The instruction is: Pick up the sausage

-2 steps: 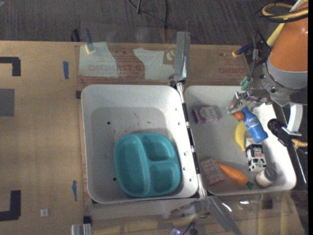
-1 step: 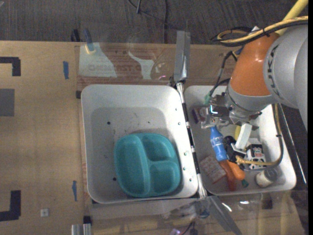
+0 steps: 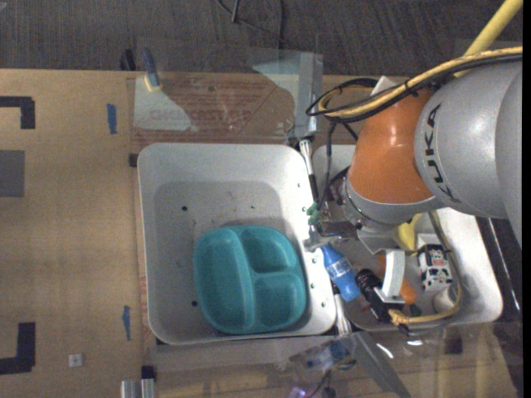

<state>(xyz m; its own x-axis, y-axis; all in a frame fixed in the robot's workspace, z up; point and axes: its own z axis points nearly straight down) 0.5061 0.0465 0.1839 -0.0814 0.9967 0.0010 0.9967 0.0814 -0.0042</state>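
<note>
Hand (image 3: 332, 232) state unclear, low over the right bin (image 3: 481, 301), at three o'clock from the teal tray (image 3: 249, 279).

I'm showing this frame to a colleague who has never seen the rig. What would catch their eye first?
Most likely the big grey arm with its orange band, filling the upper right and bending down over the right bin. Next, the teal divided plate lying in the lower part of the left bin. A jumble of small items, among them a blue bottle, lies under the wrist in the right bin.
</note>
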